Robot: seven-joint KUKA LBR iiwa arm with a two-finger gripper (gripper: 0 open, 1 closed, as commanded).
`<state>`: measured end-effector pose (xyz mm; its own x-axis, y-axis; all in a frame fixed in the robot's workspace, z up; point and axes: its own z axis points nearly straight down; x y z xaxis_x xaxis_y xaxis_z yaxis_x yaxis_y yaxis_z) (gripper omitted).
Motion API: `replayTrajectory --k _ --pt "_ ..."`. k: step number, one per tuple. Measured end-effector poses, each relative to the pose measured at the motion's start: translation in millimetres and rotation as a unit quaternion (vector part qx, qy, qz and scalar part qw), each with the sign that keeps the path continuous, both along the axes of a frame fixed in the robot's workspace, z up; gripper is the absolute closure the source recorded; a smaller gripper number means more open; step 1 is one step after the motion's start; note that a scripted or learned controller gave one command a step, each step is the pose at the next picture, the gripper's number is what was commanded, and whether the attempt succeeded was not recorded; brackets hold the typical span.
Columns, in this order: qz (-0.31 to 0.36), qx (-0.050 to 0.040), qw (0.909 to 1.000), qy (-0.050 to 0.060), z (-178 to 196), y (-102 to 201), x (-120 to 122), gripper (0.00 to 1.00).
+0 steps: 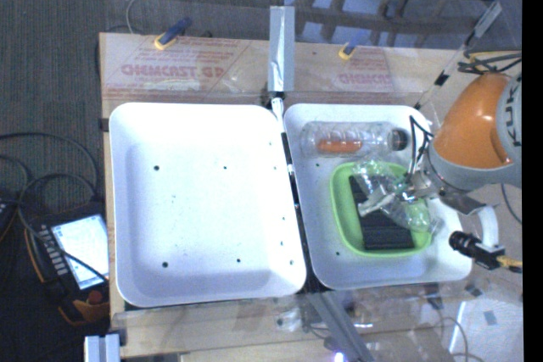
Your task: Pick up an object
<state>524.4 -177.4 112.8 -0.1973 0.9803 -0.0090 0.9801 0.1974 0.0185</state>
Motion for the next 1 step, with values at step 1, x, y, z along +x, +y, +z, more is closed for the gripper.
replayTrajectory --k 1 --pt "0.014 0.0071 0.9998 0.012 -15.7 -7.7 29.6 0.00"
